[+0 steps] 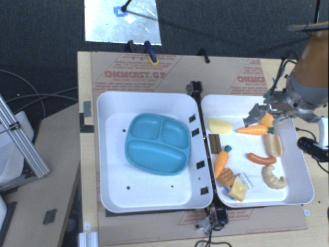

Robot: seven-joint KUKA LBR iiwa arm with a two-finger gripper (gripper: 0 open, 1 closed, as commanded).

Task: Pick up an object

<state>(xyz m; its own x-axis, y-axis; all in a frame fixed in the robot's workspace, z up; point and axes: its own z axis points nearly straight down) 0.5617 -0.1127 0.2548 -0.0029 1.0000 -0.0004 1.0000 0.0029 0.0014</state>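
At the far left we see a tan side table [51, 153] with an aluminium frame [20, 143] lying across it. Next comes the left white bin [110, 138], which holds a blue three-compartment tray [157, 143] lying flat near its middle. A black divider strip [203, 138] runs between the two bins.

In the right bin [303, 189] the toy food is scattered. Nearest the divider lies a pale yellow piece [220, 125], with a small brown block [214, 143] just below it. Below that, a carrot [221, 161] points down toward a brownish piece [226, 177] and a yellow cheese-like wedge [238, 190], beside a small wrapped item [243, 180]. Further right, a second carrot [253, 130] lies level in the upper part of the bin; a red sausage [261, 159] lies below it, a hot dog in a bun [273, 145] stands lengthwise beside it, and a croissant [273, 177] sits lowest.

The gripper [266, 118] hangs over the upper right of this bin, just above the second carrot's right end, near an orange piece [267, 120]. We cannot tell how wide its claw stands, nor whether it holds anything. The grey arm [308, 94] reaches in from the right.
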